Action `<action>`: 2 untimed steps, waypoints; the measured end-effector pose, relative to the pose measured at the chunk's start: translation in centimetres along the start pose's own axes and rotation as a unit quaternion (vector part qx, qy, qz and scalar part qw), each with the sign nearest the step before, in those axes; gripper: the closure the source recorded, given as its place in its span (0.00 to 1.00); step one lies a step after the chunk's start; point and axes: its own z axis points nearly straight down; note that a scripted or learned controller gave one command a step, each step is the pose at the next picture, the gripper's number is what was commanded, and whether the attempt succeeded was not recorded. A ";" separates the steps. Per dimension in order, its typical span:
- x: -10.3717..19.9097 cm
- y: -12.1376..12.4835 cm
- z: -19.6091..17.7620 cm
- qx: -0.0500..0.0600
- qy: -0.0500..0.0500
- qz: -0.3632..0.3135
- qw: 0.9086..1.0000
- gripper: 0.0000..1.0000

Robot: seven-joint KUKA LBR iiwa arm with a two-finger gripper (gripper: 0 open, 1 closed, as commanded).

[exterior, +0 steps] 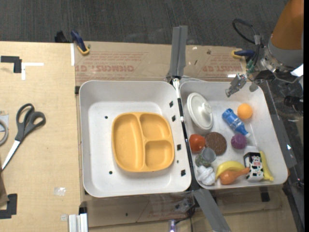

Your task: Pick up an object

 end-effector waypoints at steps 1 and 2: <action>-0.3 -4.1 14.4 -0.001 0.000 -0.020 1.000 0.00; -0.3 -4.0 13.4 -0.001 -0.001 -0.021 1.000 1.00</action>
